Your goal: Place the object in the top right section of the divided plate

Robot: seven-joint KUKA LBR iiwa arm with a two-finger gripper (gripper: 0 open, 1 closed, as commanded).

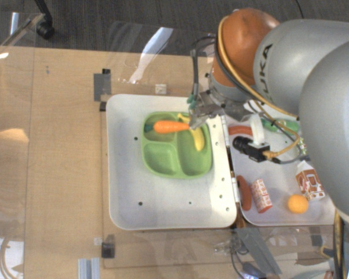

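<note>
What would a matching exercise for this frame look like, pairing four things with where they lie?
Things:
1. carrot
2. banana
3. orange ball
4. green plate

Places:
A. right bin, near its front edge
B. across the plate's upper section
C. on the floor of the left bin
D. along the plate's right side

Pairs: 1-B, 2-D, 3-A, 4-C

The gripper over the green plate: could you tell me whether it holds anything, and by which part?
Cannot be told: the gripper sits right at the carrot and banana on the plate, hiding any hold.
</note>
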